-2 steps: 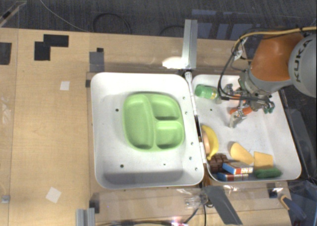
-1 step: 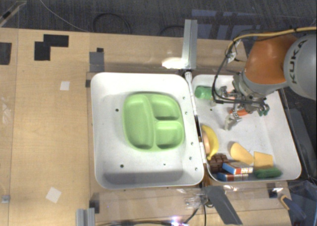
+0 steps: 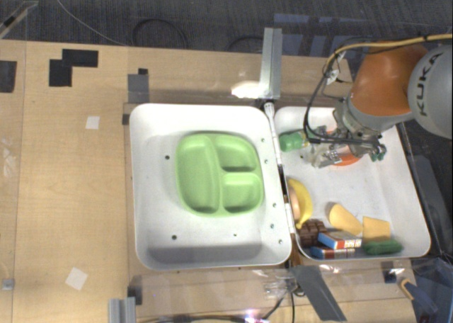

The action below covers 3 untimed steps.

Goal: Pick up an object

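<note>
Gripper [image 3: 338, 153] position: low over the far part of the right bin [image 3: 417, 205], directly above an orange object [image 3: 348, 161] that shows beneath the fingers. Jaw state: cannot be told from this view. A green item [image 3: 291, 142] lies just left of the gripper. Along the near wall lie a banana [image 3: 302, 199], two yellow wedges [image 3: 345, 218] and small blocks [image 3: 335, 243]. The left bin [image 3: 152, 244] holds a green divided tray [image 3: 217, 173].

Your surface [image 3: 64, 194]: pale wood, carrying two shallow white bins touching side by side, the left bin [image 3: 152, 244] and right bin [image 3: 417, 222]. You also have black patches [image 3: 71, 65] and small pale squares [image 3: 93, 122] lying flat on it.
</note>
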Motion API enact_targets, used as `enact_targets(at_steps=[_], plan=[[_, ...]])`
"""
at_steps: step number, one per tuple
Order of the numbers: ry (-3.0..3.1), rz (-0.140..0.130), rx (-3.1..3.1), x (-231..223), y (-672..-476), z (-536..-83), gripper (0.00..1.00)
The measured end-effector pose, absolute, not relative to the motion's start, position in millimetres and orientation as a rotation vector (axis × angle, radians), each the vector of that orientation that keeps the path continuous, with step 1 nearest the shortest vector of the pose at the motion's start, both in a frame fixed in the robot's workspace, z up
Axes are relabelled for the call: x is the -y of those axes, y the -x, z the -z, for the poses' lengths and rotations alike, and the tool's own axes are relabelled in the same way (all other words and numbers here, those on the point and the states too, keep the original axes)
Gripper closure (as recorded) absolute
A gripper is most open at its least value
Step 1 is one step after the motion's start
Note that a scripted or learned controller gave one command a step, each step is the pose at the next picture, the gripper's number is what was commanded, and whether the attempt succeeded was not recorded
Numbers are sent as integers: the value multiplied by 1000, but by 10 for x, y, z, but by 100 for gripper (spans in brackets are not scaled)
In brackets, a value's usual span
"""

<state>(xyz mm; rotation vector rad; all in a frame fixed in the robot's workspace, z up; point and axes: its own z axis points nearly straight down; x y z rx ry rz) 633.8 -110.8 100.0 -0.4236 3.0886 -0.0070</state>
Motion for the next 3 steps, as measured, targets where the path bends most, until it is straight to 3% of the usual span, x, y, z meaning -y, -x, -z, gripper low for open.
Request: enact_targets(at_steps=[1, 2, 3], plan=[[525, 11, -3083, 1954, -6714, -2172, 100], [1121, -4, -2934, 2063, -5984, -1768, 100], [1123, -3, -2931, 2050, -5993, -1774, 0]])
